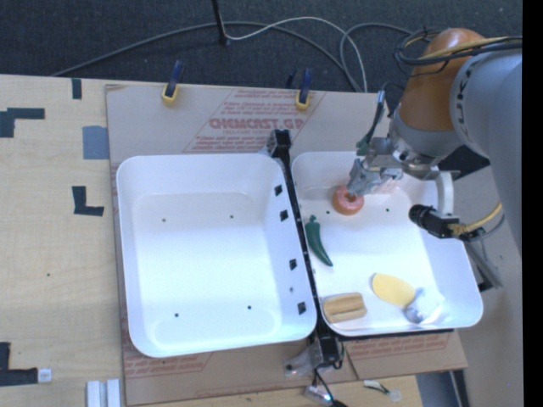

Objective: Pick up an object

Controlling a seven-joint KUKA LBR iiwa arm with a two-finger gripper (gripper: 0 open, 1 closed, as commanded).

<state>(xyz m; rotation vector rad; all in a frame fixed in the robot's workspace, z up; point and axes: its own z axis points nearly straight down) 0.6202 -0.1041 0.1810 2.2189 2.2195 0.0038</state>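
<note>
Now, tool (360, 186): lowered into the far part of the right bin (441, 265), directly over the red-orange round object (346, 201); grip state cannot be told.
Red-orange round object: on the bin floor at the tool's tip, touching or nearly so.
Green pepper (319, 241): near the divider, nearer than the round object.
Yellow piece (392, 288): near-right part of the bin.
Tan block (344, 307): near edge, left of the yellow piece.
Grey-blue item (417, 310): near-right corner.
Left bin (204, 253): on the tabletop (51, 244).
</note>
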